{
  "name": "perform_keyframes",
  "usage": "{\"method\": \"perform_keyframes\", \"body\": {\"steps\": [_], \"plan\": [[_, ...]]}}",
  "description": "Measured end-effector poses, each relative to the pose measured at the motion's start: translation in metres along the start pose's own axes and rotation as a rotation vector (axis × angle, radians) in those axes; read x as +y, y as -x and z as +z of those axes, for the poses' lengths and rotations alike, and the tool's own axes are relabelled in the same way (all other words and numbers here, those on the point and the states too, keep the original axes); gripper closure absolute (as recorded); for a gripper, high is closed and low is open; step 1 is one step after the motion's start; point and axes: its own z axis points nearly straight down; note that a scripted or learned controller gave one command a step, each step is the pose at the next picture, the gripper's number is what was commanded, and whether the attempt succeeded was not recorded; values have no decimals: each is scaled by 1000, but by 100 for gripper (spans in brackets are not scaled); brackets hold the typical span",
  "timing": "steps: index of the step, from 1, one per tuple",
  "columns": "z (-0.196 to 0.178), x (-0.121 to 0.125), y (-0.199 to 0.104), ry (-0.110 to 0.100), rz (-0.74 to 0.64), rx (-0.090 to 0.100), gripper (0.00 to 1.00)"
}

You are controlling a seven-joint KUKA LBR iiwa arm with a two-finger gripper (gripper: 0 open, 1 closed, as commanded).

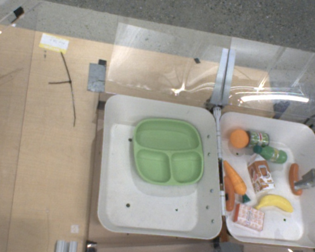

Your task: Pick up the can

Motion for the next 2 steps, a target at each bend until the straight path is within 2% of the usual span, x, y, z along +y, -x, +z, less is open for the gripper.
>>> {"method": "perform_keyframes", "body": {"steps": [1,2], "plan": [[43,-26,-54,0,24,1,0],[112,60,-112,1,61,1,0]]}}
